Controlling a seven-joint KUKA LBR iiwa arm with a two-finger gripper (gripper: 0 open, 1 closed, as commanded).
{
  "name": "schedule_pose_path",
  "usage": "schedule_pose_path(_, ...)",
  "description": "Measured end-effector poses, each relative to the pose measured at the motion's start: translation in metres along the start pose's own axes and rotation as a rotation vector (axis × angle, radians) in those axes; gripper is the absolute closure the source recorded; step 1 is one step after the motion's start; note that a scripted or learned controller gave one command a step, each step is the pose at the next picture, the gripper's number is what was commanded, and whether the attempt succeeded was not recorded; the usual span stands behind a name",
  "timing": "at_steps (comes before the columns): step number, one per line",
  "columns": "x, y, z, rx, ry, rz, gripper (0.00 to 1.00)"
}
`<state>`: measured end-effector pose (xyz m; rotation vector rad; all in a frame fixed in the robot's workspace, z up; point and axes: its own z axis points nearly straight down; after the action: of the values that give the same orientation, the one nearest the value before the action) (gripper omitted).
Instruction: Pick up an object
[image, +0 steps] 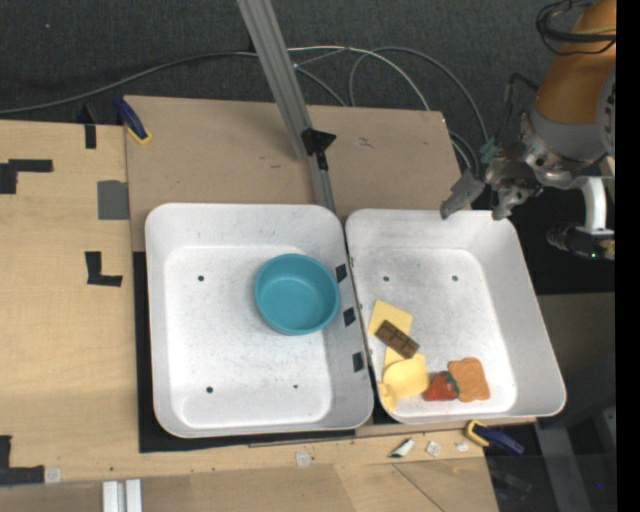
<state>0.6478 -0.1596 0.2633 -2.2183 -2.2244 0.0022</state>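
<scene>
A: Status? Biggest things first.

B: Tan cardboard-covered tabletop (230, 150), flat and matte. Two shallow white plastic bins side by side, both speckled. Left bin (180, 340) carries a round teal bowl (295, 292), smooth and glossy, just left of its right wall, toward the far edge.

A: Arm?

B: Grey arm with orange band (575, 70) comes in at the right. End effector (480, 198) hangs over the far right corner of the right bin (520, 300). Its two dark fingers stand apart, nothing between them.

A: So nothing picked yet.

B: My read: approach stage, no grasp yet. The pickable items cluster at the right bin's near edge: a flat yellow square slab (388, 322) with a small brown chocolate-like block (401, 343) lying on it, a rounded pale-yellow lump (405, 380) below those, a small red glossy piece (440, 387) touching it, and an orange knobbly cookie-shaped piece (469, 379) beside that.

A: Next move?

B: Travel toward the near edge, line up over one item, descend. The cluster is tight, so neighbours could get nudged. The orange piece sits at the outer end and looks easiest.
</scene>
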Motion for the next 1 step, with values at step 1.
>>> schedule_pose_path(1, -0.0001, -0.0001, 0.0, 0.0, 0.0, 0.0, 0.0)
